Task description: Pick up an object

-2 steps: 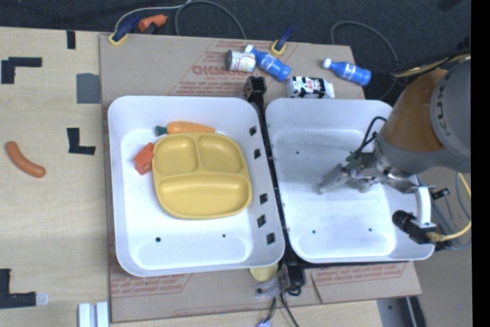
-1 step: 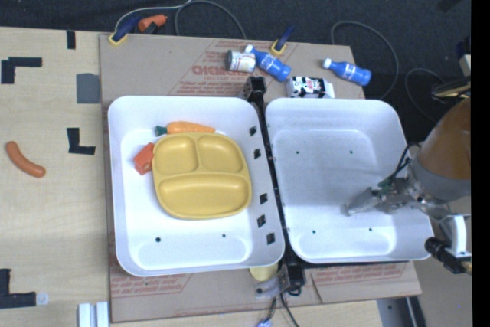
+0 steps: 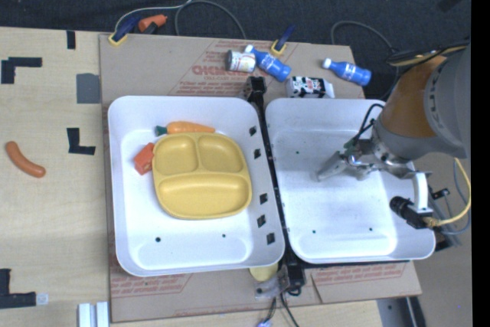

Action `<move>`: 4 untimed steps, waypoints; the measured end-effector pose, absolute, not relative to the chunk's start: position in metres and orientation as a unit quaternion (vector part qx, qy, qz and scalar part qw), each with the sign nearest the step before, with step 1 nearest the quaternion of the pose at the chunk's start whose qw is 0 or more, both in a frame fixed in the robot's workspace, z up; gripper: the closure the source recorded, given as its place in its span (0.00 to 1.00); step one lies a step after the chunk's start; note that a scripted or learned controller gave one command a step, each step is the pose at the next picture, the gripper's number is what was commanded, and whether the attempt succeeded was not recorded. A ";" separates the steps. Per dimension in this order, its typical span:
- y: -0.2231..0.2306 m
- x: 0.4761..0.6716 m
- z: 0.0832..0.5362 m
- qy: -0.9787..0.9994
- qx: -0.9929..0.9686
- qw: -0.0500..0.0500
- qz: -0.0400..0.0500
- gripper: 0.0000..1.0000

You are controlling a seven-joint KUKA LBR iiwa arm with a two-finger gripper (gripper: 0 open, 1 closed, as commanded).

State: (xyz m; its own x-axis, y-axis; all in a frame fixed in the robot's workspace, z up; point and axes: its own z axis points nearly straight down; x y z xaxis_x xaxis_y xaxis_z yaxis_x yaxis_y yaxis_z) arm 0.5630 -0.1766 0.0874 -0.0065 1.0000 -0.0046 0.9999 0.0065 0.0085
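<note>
Tool [image 3: 331,167] over the right white shallow plastic bin [image 3: 337,241], finger state unclear.
Objects lie left: target the yellow divided plastic plate [image 3: 203,176], descending squarely.

Yellow tray [image 3: 202,174] crowding left bin [image 3: 130,241], right bin [image 3: 344,230] floor open

You can see red printing on the cardboard sheet [image 3: 195,69] under the bins, near its far edge, but it is upside down and too blurred to read. The labels on the small bottles [image 3: 272,65] there are illegible too.
</note>
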 end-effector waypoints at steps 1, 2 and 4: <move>-0.141 0.625 0.087 0.709 0.705 0.004 0.002 0.00; -0.092 0.627 0.086 0.709 0.705 0.002 0.001 0.00; -0.102 0.669 0.096 0.708 0.706 0.002 0.000 1.00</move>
State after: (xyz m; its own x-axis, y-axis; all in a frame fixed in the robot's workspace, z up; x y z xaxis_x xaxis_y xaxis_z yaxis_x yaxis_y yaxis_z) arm 0.6692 -0.1024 0.0958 -0.0038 1.0000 -0.0040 1.0000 0.0038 0.0026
